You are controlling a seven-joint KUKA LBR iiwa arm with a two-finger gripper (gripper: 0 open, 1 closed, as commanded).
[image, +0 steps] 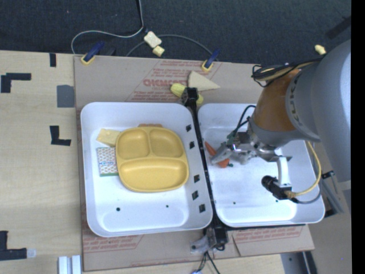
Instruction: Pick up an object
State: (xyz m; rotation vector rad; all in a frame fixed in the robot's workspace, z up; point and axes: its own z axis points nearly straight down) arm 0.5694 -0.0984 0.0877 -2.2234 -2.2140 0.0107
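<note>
Under both bins [91, 119], red-printed cardboard [159, 76].

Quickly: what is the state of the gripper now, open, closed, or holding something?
Gripper: low in the right bin, beside a small orange object; open or closed cannot be told.

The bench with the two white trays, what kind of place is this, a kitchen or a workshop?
Most likely a robotics lab, not a kitchen. A grey and orange robot arm reaches into the right bin, the bins sit on clamped cardboard, cables trail across the bench, and the left bin holds a yellow divided plate as test material.
</note>
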